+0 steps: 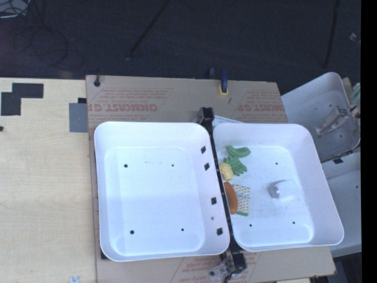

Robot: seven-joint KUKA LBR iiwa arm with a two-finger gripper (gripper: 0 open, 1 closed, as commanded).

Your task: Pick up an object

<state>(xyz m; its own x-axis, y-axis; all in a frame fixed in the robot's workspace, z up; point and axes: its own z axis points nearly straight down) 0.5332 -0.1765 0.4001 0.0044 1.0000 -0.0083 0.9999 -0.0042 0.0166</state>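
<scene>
White plastic, two bins side by side; right bin (321, 217) holds all the candidates. Along its left wall: green toy (237, 158), small yellow piece (226, 171), orange piece (231, 198) lying on a patterned scrap (242, 197). Small grey lump (275, 190) sits alone near the bin's middle. Gripper (334, 121) seems to hang at the frame's right edge, beyond the bin; whether released or clenched, cannot tell. Step: approach not yet begun. Next move likely calls for travel leftward over one target; the grey lump is least crowded.

White bins (153, 246), green toy (237, 160), yellow piece (226, 171), orange piece (231, 199), grey lump (274, 190).
</scene>
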